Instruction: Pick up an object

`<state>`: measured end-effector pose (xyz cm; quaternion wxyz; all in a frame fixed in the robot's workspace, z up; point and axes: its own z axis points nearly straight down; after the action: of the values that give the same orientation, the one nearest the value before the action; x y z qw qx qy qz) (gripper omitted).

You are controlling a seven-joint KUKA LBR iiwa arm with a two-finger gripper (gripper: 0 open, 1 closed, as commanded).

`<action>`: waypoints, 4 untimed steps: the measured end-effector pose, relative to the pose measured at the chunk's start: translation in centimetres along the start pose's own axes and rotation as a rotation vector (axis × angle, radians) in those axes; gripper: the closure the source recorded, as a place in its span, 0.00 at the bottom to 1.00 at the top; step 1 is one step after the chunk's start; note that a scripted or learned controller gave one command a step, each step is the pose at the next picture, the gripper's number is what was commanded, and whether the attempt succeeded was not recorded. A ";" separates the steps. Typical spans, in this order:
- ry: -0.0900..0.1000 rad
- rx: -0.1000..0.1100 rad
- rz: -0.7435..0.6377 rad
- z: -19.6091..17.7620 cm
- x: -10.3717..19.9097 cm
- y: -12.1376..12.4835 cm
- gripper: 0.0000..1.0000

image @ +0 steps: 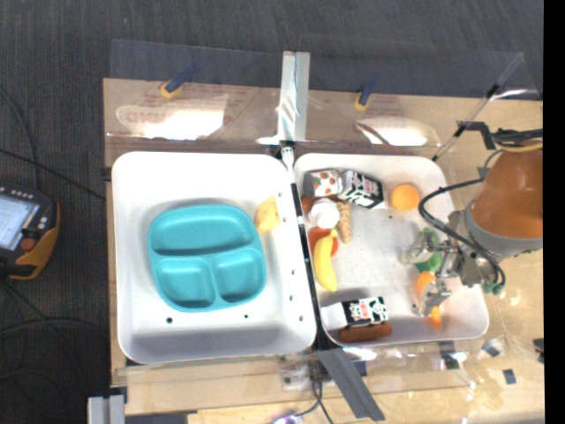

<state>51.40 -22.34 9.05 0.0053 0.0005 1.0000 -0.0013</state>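
Note:
My gripper (434,283) is down at the right side of the right bin (388,237), reaching in from the right under the orange-banded wrist (510,197). It sits right over a small orange carrot-like piece (425,281) and a green item (430,256), which it partly covers. Another orange bit (436,318) lies just below it. Nothing is clearly lifted. Further left in this bin lie a yellow banana (325,263), an orange ball (405,198), two small milk cartons (346,186), a third carton (364,310) and a brown sausage (364,332).
The left bin (141,325) holds a teal divided plate (207,256) and a yellow item (267,215) by its right wall. A white egg-like piece (323,214) and a tan item (344,225) crowd the right bin's left side. Black cables (441,197) loop beside the wrist.

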 end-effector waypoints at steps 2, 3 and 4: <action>-0.006 0.007 -0.073 -1.1 0.4 2.9 1.00; 0.001 -0.002 -0.258 -0.1 -3.4 0.3 1.00; -0.005 0.001 -0.257 0.0 -3.5 0.3 0.00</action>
<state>54.90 -22.09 9.08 0.0076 -0.1279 0.9918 -0.0023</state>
